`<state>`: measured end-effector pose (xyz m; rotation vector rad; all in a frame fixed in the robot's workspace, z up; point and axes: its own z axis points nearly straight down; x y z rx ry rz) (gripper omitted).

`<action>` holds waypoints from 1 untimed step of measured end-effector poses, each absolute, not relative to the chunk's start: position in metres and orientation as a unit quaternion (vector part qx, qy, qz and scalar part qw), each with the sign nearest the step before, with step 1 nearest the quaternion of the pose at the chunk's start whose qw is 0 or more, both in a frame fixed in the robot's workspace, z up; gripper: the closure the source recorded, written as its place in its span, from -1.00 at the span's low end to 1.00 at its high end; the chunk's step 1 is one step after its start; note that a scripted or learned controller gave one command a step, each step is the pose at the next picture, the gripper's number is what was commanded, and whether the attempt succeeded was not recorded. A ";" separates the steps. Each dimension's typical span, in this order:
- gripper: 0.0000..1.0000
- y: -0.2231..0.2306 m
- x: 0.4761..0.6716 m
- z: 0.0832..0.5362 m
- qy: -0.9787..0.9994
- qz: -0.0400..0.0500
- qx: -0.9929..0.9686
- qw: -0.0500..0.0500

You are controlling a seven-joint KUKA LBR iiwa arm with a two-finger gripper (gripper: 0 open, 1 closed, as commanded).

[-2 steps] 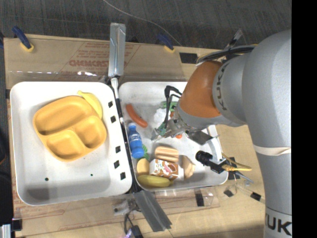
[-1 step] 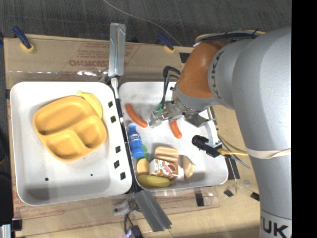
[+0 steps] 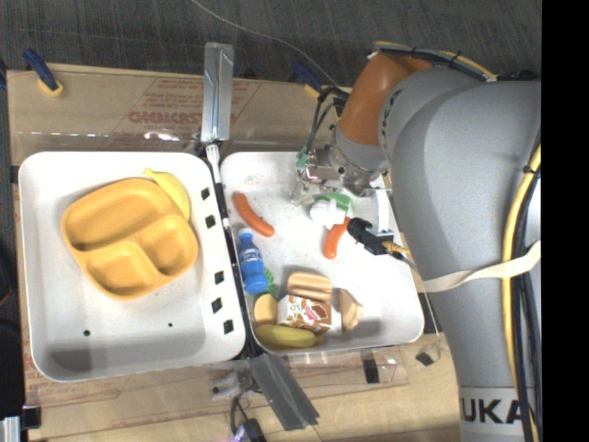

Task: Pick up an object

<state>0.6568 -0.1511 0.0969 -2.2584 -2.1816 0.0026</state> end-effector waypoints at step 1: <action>-1.00 -0.150 0.657 0.097 -0.695 0.000 -0.719 0.001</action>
